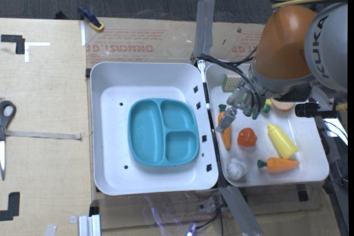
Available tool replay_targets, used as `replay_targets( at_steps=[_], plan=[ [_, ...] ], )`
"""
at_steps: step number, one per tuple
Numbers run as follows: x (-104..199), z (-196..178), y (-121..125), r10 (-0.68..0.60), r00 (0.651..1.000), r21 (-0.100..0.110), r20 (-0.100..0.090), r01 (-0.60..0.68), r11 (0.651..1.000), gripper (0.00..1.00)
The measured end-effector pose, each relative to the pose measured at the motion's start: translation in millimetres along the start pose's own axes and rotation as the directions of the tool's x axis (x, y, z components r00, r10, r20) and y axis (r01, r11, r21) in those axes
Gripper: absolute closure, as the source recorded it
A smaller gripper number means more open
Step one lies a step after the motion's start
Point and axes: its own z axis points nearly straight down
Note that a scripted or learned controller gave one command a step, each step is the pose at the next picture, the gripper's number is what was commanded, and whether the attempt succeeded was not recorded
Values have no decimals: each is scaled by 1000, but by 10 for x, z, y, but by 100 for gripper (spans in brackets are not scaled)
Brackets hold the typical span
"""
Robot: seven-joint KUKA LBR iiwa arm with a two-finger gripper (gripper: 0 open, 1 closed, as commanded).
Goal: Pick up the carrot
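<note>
The claw (228,116) hangs low at the left edge of the right bin (310,174), close by the wall where the two bins meet, with the grey arm and its orange band (285,44) above it to the right. One finger (224,121) points down and left toward a small orange piece (225,136) lying along that wall; whether the claw is released or clenched I cannot tell, and nothing can be made out between its tips.

The carrot (281,163) — orange with a green stub on its left end — lies on its side near the front of the right bin, well apart from the claw. Just behind it is a yellow squeeze bottle (282,140), tilted, and to the left of that a red tomato (247,137). A whitish crumpled item (237,168) sits at the near-left corner of that bin.

The left bin (105,135) holds a teal divided plate (164,132). On the counter (44,174) at far left lie scissors (4,135).
</note>
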Motion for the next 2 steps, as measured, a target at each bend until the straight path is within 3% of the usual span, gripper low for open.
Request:
replay_targets(
  at_steps=[2],
  plan=[
    [0,0,0,0,1000,0,0,0,1000,0]
  ],
)
